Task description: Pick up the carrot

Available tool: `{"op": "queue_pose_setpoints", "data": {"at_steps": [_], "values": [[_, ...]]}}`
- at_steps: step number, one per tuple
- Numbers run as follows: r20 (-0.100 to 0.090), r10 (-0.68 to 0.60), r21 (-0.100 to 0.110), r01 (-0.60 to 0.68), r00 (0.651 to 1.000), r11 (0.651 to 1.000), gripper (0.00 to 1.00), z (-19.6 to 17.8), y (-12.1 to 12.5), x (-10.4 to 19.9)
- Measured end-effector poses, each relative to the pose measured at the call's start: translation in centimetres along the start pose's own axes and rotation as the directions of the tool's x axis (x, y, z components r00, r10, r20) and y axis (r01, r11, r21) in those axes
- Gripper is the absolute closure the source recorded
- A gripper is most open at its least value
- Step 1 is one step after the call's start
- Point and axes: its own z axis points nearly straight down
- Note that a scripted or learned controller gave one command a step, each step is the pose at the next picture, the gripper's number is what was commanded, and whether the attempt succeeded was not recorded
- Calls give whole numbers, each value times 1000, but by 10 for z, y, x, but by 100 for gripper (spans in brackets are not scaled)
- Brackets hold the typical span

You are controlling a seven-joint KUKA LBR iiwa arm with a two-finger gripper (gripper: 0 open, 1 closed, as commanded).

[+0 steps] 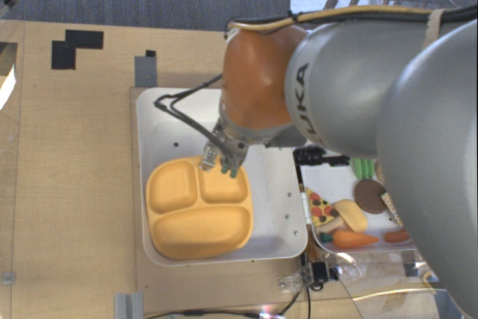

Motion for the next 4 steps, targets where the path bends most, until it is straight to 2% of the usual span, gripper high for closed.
{"op": "queue_pose_setpoints", "data": {"at_steps": [1,2,3,4], "values": [[-5,225,8,-225,974,974,100,-26,-11,22],[18,160,-18,-160,987,987,100,-10,-37,14],[15,227,-8,-227,974,974,100,-13,-20,22],[55,370,-37,-369,927,929,100,60,-13,9]]}}
